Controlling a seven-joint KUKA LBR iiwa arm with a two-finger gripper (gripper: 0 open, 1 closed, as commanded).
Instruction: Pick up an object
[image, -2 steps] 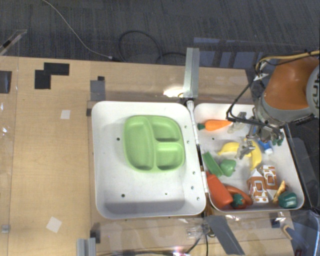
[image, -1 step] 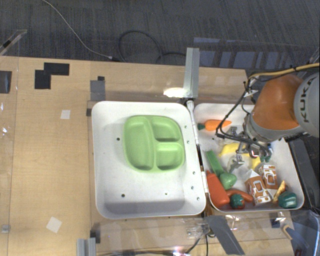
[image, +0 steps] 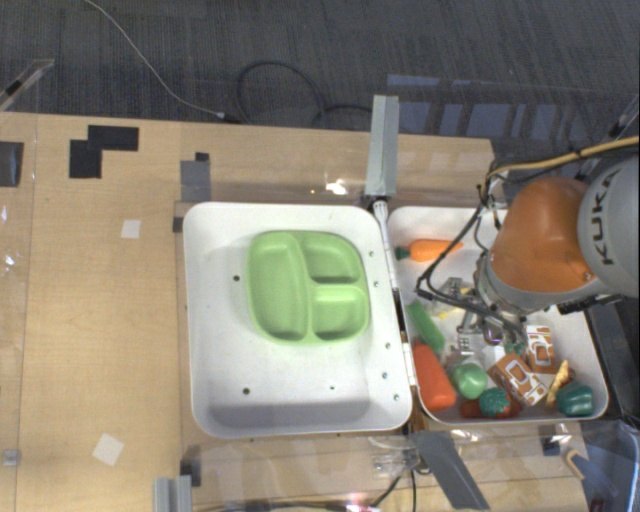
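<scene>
Grey arm with the orange band (image: 540, 235) reaching in from the right edge, two-finger gripper (image: 466, 345) down low in the right white bin (image: 596, 350) at lower right of the frame, just above a round green toy vegetable (image: 469, 380); can't tell if the jaws are wide or pinched. Around it: long orange carrot (image: 433, 372), small orange piece (image: 430, 250) near the bin's top, brown snack packets (image: 520, 378). Left white bin (image: 215, 300) at centre, with a light green divided plastic plate (image: 305, 286) in it.
</scene>
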